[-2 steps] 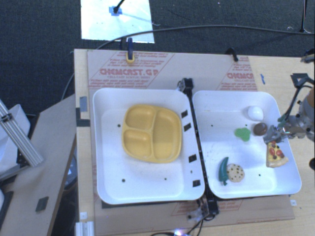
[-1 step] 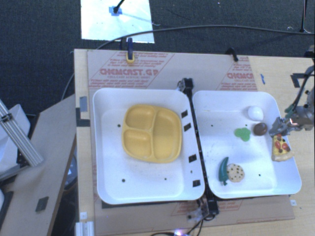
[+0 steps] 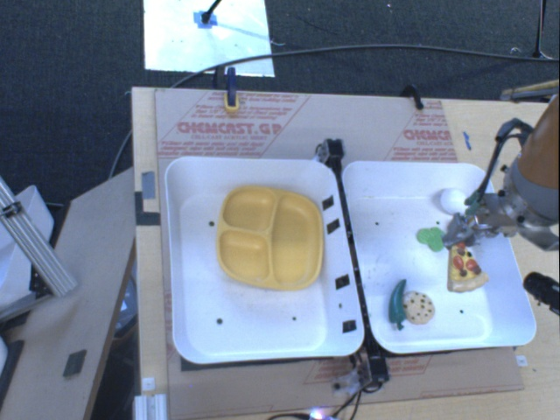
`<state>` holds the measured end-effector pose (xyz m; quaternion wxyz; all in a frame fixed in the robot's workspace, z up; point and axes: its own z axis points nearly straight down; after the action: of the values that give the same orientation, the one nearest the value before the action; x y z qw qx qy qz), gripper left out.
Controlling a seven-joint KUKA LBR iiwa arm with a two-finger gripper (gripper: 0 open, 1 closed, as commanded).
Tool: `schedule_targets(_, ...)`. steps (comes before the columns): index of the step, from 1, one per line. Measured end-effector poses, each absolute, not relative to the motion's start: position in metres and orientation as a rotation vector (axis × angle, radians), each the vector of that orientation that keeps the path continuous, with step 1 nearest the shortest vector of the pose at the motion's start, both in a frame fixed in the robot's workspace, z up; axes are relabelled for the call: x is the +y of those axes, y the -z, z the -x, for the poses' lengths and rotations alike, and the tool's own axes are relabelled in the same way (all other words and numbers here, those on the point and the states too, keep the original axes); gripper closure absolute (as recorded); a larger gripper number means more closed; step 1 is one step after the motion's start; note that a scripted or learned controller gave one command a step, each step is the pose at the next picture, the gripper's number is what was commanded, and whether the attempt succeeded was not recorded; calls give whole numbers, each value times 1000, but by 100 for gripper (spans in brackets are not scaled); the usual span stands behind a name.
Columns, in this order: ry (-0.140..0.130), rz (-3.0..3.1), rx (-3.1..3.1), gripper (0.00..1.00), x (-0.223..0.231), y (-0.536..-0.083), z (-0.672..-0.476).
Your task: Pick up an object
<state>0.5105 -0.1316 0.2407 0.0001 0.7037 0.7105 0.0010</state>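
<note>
Even bright light, soft shadows, slightly grainy picture.

The end effector is set in the right bin; a pizza slice lies just before it, a ball behind, a tray far left.

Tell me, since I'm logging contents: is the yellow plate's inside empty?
Empty: the yellow plate in the left bin shows three bare compartments.
</note>
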Motion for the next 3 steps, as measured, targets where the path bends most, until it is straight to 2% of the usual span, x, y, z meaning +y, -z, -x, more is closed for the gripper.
schedule_targets(1, -5, -2208, 2232, 100, -77, -249, -514)
schedule_targets(3, -4, -2212, 2232, 100, 27, -228, -499)
